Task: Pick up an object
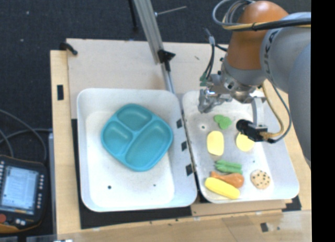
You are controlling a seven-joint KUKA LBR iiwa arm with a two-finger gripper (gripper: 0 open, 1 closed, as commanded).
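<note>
On the counter [115, 68] the left bin [91, 183] carries a teal divided plate [137, 137], lying flat. The right bin [277, 178] has the small pieces: a yellow banana [222, 187] near the front wall, its long axis running left to right and dipping slightly toward the right, an orange carrot [230, 178] just behind it touching, a green bean [228, 166], a pale yellow block [215, 143] standing lengthwise front to back, a green leafy piece [222, 121], a yellow round [244, 142] and a cookie [260, 179]. The gripper [208, 101] hangs over the bin's back left corner; whether it is released or clenched, I cannot tell
</note>
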